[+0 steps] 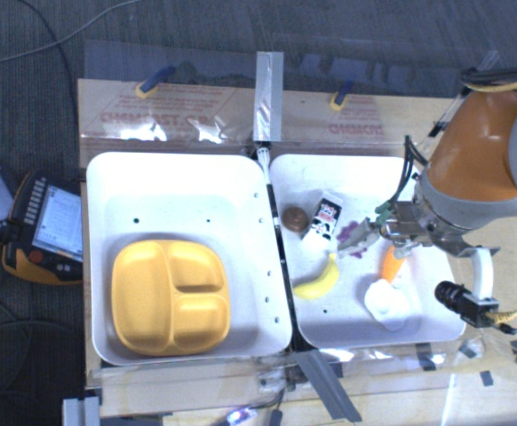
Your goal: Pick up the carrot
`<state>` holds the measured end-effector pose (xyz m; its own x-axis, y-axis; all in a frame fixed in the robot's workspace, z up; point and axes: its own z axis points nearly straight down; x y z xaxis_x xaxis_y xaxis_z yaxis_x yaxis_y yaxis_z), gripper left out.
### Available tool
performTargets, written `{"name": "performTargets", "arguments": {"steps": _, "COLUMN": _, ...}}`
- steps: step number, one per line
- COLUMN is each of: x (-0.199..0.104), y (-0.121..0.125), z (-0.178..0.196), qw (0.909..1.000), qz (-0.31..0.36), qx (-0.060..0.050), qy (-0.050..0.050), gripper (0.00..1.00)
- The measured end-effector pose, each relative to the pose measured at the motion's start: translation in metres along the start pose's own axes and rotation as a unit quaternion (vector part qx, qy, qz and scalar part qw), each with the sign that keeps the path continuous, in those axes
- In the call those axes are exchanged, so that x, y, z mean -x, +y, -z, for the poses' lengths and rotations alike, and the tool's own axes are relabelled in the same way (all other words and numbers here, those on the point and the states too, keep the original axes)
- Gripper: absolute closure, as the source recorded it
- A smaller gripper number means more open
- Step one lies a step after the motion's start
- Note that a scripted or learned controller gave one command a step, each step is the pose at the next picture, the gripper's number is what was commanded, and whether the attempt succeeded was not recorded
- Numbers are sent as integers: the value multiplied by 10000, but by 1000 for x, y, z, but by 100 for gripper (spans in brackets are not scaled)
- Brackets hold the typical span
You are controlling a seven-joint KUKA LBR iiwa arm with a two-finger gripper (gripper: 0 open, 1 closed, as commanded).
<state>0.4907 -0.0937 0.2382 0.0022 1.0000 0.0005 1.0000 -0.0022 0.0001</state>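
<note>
The carrot (389, 264) is a short orange piece standing on end in the right bin (347, 171), right of the middle. My gripper (399, 236) hangs directly over the carrot's top end, reaching in from the right under the arm's orange band (476, 145). The gripper's dark body hides the carrot's upper tip. The view does not show whether the carrot is held.
Around the carrot lie a white object (385, 302) just below it, a purple bunch of grapes (356, 235) to its left, a banana (319, 280), a small black-and-white carton (327, 218) and a brown ball (294, 217). A yellow compartment tray (171, 293) sits in the left bin (174, 180).
</note>
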Motion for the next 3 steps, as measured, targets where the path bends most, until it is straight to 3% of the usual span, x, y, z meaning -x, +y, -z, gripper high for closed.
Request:
{"name": "performTargets", "arguments": {"steps": 1, "x": 66, "y": 11, "z": -26, "qw": 9932, "qz": -1163, "qx": -7, "qy": 0, "gripper": 0}}
{"name": "performTargets", "arguments": {"steps": 2, "x": 109, "y": 29, "z": -139, "qw": 9952, "qz": -981, "qx": 9, "qy": 17, "gripper": 0}}
{"name": "performTargets", "arguments": {"steps": 3, "x": 110, "y": 28, "z": -132, "qw": 9950, "qz": -1003, "qx": 0, "qy": 9, "gripper": 100}}
